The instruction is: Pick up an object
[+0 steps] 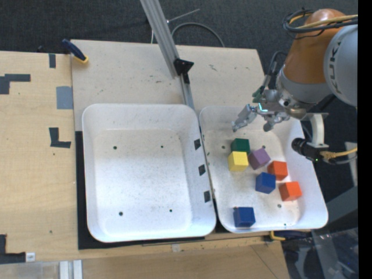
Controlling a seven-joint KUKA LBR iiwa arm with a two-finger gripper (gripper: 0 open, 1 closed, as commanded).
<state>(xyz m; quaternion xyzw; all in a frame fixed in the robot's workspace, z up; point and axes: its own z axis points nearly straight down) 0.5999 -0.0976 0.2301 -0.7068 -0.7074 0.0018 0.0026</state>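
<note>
grey hand [257,121] hovers open, holding nothing, above the green block [240,145] in the right bin [309,214].

bins [139,173]: white plastic, kinda speckled, slight sheen | blocks [238,161]: matt, solid colours | bench [35,156]: pale wood-looking board | arm [317,45]: glossy orange band, smooth grey shell

The arm [325,45] runs off the right edge.
</note>
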